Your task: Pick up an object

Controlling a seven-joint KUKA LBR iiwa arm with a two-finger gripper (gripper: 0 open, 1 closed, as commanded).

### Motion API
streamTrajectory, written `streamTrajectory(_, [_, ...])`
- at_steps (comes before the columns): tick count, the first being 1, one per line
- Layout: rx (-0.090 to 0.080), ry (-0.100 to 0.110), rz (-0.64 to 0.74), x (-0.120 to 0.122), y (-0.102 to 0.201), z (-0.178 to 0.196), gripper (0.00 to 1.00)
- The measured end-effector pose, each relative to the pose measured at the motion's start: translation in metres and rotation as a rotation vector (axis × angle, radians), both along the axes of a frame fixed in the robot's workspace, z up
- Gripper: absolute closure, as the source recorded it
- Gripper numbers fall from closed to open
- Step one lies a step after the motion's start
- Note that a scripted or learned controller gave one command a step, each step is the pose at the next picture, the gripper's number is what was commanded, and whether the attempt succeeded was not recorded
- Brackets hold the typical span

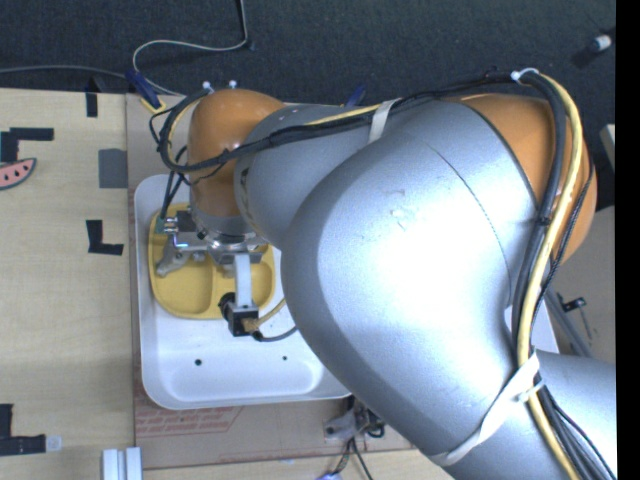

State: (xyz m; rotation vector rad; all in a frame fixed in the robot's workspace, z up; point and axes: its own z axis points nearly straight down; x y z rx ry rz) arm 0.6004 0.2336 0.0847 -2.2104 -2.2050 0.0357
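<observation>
Plainly, the risks begin at the left: the wooden bench (60,318) with its black tape marks lies just outside the white bin (215,378), and anything knocked over the bin's left rim would land there, out of the work area; inside the bin, toward its far left part, lies the task's thing, a yellow moulded dish (180,293) with rounded hollows, resting on the bin floor; the gripper (225,268) hangs directly over the dish's right half, very close to it or touching it, and I cannot tell from this angle whether it is open or closed, nor whether it has any hold on the dish; if it stands on the dish's broad smooth face and not on an edge, it will likely slide off and rise with nothing; if it presses down off-centre, the shallow dish could tip or skid toward the bin's left wall; a black fitting (238,318) with a short cable hangs just near of the gripper and could catch the dish's rim on the way up; further right, the orange band (225,128) and the bulky grey arm (430,268) cover the rest of the bin, so any contact there is hidden; loose cables (545,218) run along the arm and might snag during a lift.
</observation>
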Motion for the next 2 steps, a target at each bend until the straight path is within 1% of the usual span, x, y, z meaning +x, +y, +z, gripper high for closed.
streamTrajectory(1, [-0.027, 0.019, -0.006, 0.0, -0.014, 0.009, 1.0])
streamTrajectory(2, [-0.038, 0.12, -0.011, 0.037, -0.011, -0.003, 1.0])
